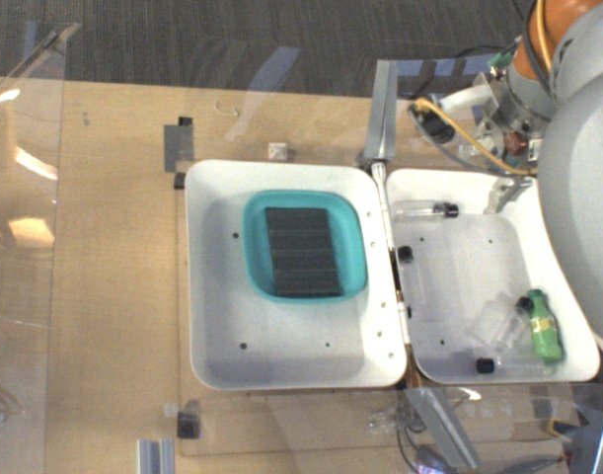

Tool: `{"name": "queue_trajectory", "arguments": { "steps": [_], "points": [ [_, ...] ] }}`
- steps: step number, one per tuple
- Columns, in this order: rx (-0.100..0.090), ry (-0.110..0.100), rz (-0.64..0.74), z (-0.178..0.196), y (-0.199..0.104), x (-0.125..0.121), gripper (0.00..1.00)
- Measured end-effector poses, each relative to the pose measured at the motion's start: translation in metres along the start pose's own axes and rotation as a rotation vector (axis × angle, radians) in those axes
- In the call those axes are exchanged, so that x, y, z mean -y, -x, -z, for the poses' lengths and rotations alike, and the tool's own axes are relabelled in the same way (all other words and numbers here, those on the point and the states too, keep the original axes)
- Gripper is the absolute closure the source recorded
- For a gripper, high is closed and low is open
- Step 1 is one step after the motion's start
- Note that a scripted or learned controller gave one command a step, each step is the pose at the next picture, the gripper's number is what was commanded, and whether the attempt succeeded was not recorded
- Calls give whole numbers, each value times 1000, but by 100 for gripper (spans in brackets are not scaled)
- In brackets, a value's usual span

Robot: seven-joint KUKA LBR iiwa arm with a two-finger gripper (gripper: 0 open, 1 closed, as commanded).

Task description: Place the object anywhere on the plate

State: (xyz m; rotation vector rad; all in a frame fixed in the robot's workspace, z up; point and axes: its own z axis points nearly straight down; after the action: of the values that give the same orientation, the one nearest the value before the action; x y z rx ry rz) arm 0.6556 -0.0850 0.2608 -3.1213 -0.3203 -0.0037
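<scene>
Two shallow white bins sit side by side on the wooden bench (94,294). In the left bin (222,354) lies a teal plate (352,255), roughly square with rounded corners, and a dark ribbed rectangular block (301,252) rests flat in its middle, covering most of the plate's floor.

The right bin (459,294) holds a few scattered things. A green bottle with a dark cap (543,329) lies on its side near the far right wall, towards the near corner. Just beside it, on its left, is something clear and crumpled-looking (498,326) that I can hardly make out against the white. A clear tube with a dark tip (424,208) lies along the upper edge of that bin. A small dark piece (485,365) sits near the bottom edge, and another (404,255) close to the left wall.

The grey arm (577,196) looms in from the right, its orange band (567,8) showing at the top corner. The gripper (498,197) hangs over the upper right corner of the right bin, well apart from the plate. Whether it is spread or closed I cannot tell from here, nor whether it has anything.
</scene>
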Motion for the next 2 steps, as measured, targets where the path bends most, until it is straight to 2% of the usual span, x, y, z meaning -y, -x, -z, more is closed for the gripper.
{"name": "queue_trajectory", "arguments": {
  "steps": [1,2],
  "points": [
    [2,2,22,-14,-7,9,0],
    [1,0,2,-13,-4,22,0]
  ]
}}
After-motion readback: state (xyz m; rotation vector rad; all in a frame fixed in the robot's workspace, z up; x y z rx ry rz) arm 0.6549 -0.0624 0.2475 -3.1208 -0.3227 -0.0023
